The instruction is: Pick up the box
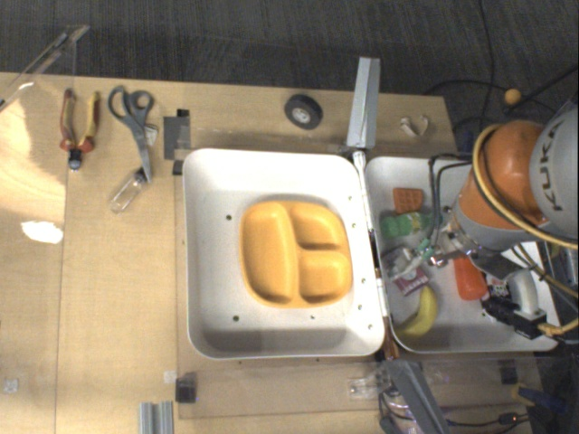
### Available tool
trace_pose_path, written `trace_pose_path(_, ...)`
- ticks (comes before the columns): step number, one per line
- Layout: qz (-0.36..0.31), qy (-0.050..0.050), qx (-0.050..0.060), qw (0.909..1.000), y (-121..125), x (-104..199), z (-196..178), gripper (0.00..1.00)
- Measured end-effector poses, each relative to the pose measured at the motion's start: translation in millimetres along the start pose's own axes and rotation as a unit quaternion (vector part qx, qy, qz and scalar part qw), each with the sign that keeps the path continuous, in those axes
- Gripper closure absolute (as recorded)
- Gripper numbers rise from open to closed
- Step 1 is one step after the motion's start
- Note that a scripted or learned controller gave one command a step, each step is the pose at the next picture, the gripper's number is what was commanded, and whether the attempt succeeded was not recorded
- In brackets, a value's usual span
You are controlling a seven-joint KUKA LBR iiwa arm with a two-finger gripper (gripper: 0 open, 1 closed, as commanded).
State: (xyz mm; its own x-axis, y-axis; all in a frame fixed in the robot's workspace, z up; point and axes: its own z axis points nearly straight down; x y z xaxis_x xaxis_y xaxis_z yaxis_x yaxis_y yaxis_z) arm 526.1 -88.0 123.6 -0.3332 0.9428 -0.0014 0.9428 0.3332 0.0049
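Orange box near right bin top edge, arm alongside.

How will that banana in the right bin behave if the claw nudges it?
The banana is curved and lies flat against the right bin's near wall, so it would probably pivot or slide rather than roll. Its smooth skin may slip; it looks light.
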Motion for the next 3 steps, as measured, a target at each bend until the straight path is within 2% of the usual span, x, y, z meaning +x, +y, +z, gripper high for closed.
trace_pose_path(1,0.072,-0.002,-0.005,0.9974,-11,2,33,0.00)
trace_pose_path(2,0.070,-0.005,-0.010,0.9975,-8,1,21,1.00)
trace_pose_path(3,0.128,0.000,0.000,0.9918,42,34,-86,1.00)
